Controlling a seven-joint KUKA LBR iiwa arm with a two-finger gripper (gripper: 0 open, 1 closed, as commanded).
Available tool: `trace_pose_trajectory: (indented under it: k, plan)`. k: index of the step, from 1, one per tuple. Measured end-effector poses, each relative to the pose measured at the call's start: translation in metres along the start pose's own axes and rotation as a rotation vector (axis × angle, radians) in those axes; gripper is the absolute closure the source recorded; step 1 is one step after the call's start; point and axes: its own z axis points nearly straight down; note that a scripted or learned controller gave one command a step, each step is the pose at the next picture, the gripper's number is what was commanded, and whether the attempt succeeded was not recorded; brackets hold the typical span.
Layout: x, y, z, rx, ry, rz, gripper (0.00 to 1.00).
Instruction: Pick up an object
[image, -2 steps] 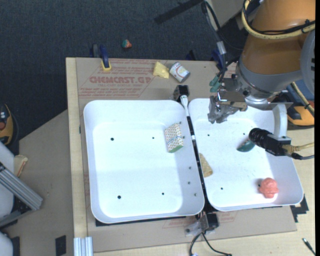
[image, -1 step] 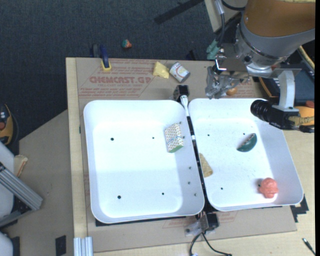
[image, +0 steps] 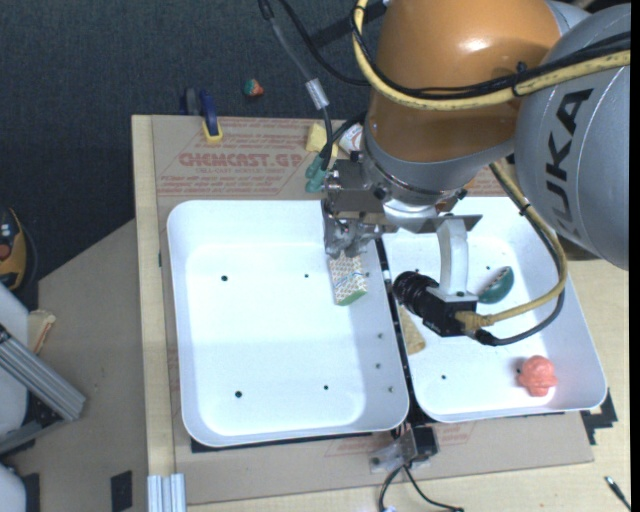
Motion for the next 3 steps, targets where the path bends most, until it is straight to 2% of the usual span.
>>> trace_pose_trajectory:
  k: [1, 2, 3]
  plan:
    - [0.061, -0.009, 0.070, 0.001, -0.003, 0.004, 1.00]
    - [0.058, -0.007, 0.055, -0.008, -0.001, 0.012, 1.00]
    - [0.066, -0.028, 0.089, -0.001, -0.003, 0.010, 1.00]
